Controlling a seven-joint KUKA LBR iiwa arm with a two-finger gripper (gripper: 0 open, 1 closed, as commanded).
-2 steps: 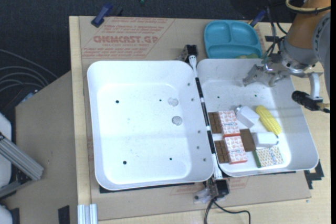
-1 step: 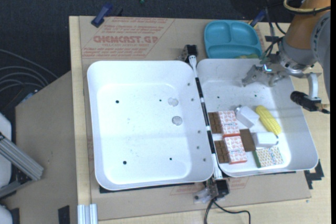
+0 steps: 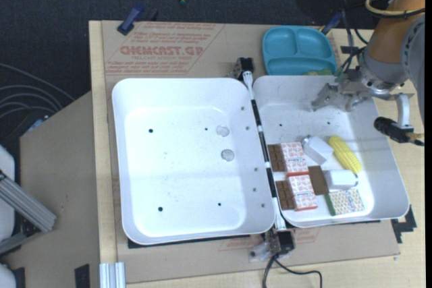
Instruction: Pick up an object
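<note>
Nearest the camera, at 5 o'clock in the right bin: a patterned card, a red and white packet flanked by brown bars. Just beyond, a white block, a second red and white packet, a yellow corn cob lying slantwise, touching a white piece on its 9 o'clock side. To the 9 o'clock of all this, the left bin with two small round discs near its middle. Farther back, at 2 o'clock, the gripper low over the bare far end of the right bin, well apart from the corn cob and packets, nothing seen between the fingers; spread of the fingers impossible to tell. Behind it, the grey arm bent down from the right, orange band at 1 o'clock. Farthest, a blue divided tray beyond the right bin.
</note>
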